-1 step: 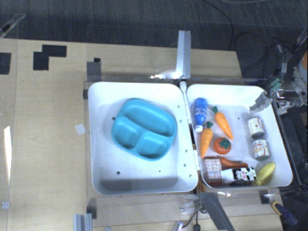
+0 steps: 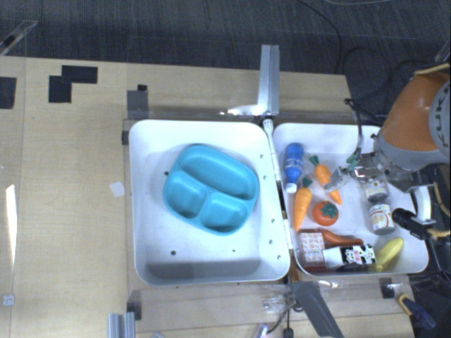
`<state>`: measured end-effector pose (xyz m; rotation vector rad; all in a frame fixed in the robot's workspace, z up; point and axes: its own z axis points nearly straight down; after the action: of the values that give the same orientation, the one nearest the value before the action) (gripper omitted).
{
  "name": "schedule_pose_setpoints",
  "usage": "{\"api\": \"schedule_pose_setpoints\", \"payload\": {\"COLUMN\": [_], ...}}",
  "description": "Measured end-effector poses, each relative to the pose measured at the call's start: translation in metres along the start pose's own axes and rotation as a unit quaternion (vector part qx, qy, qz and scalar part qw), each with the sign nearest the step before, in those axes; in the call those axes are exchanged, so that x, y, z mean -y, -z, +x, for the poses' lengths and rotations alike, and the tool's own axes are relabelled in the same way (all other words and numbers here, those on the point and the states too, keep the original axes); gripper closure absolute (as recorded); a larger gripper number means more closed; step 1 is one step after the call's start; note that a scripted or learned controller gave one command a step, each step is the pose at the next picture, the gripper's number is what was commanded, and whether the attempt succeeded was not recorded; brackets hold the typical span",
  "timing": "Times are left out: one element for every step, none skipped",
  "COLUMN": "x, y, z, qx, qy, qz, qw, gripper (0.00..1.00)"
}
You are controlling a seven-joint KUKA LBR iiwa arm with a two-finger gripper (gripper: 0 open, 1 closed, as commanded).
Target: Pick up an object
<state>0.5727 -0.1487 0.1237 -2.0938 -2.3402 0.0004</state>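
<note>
Over the right bin [image 2: 421, 263], your gripper [image 2: 361, 169] among carrots [image 2: 302, 206], tomato [image 2: 325, 213], blue bottle [image 2: 293, 159], grasp state impossible to tell, blue tray [image 2: 210, 187] in left bin [image 2: 151, 259].

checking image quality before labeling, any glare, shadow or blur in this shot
Camera view: bright glare on the metal post and the left bin rim; soft shadow under the blue tray; small items around the claw look soft and slightly blurred.

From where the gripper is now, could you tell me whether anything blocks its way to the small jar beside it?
Nothing visible does. The gripper sits low in the right white bin, right beside the small silver-lidded jar. The little orange carrot lies on its other side, away from the jar.
</note>
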Motion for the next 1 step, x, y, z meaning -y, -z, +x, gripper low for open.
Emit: {"api": "schedule_pose_setpoints", "payload": {"x": [-0.0362], "y": [0.0312], "z": [-0.0042], "qx": [0.001], "qy": [0.073], "qz": [-0.002], "qw": [0.9973], "gripper": [0.0]}}
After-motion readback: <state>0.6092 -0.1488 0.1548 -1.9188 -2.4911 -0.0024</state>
